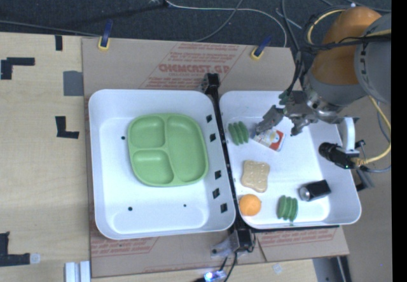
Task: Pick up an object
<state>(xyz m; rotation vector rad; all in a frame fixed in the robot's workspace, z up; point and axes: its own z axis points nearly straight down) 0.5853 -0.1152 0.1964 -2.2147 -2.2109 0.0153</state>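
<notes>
Arm entered from right, orange band above wrist. Gripper [280, 120] sat low over right bin [331, 166], upper half. Jaws spread apart, nothing between them. One finger [268, 121] touched or overlapped top of white-and-red packet [271, 139]; packet lay just below and left of jaw gap, on bin floor. Ridged green piece [238, 133] just left of packet. Tan bread slice [255, 175], orange ball [249, 205], second green piece [287, 208], black cylinder [314, 191] lay lower in bin. Green divided plate [168, 149] in left bin [108, 147]
</notes>
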